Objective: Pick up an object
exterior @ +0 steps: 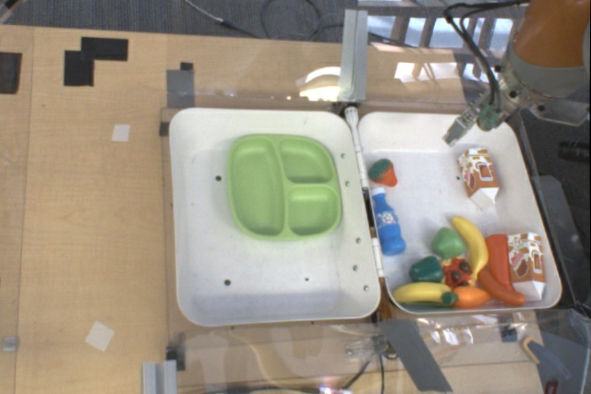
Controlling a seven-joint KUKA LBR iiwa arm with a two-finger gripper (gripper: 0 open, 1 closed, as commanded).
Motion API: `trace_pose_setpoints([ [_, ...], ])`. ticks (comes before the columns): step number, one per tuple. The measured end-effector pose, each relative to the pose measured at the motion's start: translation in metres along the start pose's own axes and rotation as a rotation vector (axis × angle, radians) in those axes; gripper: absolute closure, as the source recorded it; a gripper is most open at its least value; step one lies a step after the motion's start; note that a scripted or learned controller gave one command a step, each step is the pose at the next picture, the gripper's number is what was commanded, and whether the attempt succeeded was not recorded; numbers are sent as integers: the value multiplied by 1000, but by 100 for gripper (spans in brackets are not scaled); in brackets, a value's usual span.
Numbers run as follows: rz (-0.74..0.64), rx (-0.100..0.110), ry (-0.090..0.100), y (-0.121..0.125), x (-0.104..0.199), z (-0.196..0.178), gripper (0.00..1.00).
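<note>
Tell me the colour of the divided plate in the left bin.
Light green divided plate, clearest in the camera view.

You have a light wooden bench (83, 226) carrying two shallow white bins side by side, the left bin (199, 291) and the right bin (420, 175), touching along a shared middle edge. Near the bench's far left corner you'll see black patches (92, 58) on the wood. Small pale squares (121, 133) lie on the bare wood toward its left edge.
</note>
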State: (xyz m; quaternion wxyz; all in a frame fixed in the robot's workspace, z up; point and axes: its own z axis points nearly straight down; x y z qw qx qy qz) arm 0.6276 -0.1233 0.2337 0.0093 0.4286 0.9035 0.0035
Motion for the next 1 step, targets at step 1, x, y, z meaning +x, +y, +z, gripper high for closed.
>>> trace_pose_setpoints([
  [1,3,9,7,-4,0,5,0],
])
